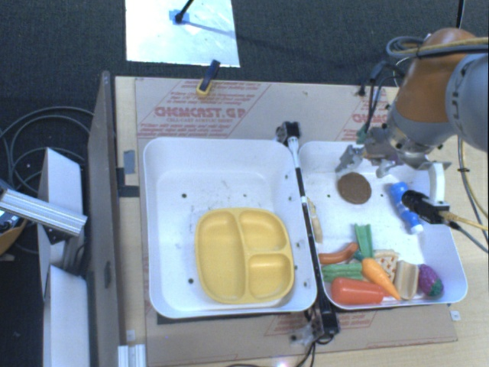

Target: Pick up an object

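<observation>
Pincer point(372, 157) near right bin point(451, 252) far rim, toys point(378, 270) opposite

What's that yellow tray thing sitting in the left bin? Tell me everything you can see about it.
The yellow tray looks like a plastic divided plate with rounded corners and three shallow compartments: one long section on its left, two smaller ones on its right. It lies flat, right way up, slightly turned, on the floor of the left bin, toward the near right corner.

Glossy white plastic bins point(229, 155), smooth matt yellow plastic tray point(244, 255), printed cardboard sheet point(229, 102) beneath
</observation>
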